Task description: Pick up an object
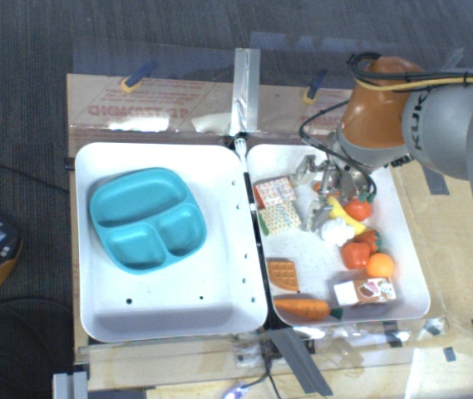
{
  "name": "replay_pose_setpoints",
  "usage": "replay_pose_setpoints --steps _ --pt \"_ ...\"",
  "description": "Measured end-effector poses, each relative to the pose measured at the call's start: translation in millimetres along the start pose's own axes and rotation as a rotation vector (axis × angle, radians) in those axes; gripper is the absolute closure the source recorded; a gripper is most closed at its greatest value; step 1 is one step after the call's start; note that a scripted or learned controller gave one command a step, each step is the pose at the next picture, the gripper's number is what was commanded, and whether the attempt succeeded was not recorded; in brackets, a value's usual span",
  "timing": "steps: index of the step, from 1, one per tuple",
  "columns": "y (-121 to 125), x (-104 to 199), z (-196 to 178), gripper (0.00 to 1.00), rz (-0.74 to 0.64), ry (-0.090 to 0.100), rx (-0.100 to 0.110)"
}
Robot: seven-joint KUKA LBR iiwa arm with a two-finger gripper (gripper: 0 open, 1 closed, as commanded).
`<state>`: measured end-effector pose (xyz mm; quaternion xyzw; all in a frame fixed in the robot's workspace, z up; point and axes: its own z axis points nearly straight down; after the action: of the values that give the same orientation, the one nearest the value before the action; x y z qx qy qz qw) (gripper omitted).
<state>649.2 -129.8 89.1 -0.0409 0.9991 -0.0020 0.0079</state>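
claw [329,191] low in right bin [408,223] among toy food; blue tray [146,218] in left bin [95,306].

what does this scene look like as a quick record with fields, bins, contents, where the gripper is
left bin: holds a blue divided tray
right bin: holds toy food and small boxes
near edge of right bin: carrot, waffle piece, printed box
right side of right bin: orange ball, red tomato
middle of right bin: patterned box
gripper: low in the far part of the right bin, over a yellow piece
held object: none visible between the fingers
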Motion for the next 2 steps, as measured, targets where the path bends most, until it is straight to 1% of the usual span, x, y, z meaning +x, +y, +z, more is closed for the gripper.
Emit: replay_pose_setpoints --steps 1,2 --pt "13.7 97.1 -1.9 0.0 0.039 0.006 -0.003" --pt "-48.3 156.2 -3.4 0.0 0.035 0.0 0.001"
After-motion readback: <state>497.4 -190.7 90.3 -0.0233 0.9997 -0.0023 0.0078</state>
